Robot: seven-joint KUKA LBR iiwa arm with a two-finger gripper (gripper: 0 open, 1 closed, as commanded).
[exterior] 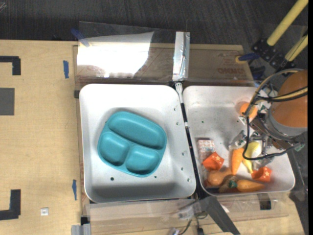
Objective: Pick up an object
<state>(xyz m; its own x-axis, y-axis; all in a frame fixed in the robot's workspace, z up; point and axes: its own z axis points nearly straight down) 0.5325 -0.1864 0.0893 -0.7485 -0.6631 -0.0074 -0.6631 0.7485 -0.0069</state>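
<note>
Over the right bin (215, 99), that's where I am, reaching in from the right side with my gripper (252, 150) down low among the toy food. Right under me sits a pale yellow piece (253, 151), and it looks to be touching my wrist hardware, though I can't say it's actually held. How wide I stand open I honestly cannot tell from up here; cables and the metal of the tool hide that.

Just to my left lies a small orange carrot (236, 160), its long axis running roughly far-to-near, tilted slightly. That's the closest clean target, just beside me on the left. Nearer to the front wall there's a longer carrot (247, 184) lying left-to-right, with a brownish round piece (215, 178) at its left end. An orange-red wedge (213, 161) sits further left, a red one (263, 173) just near of me, and a small wrapped packet (206, 144) beyond the wedge.

Over in the left bin (90, 131), the teal divided plate (131, 142) rests well apart from all this.

My read: the grab isn't confirmed yet.
</note>
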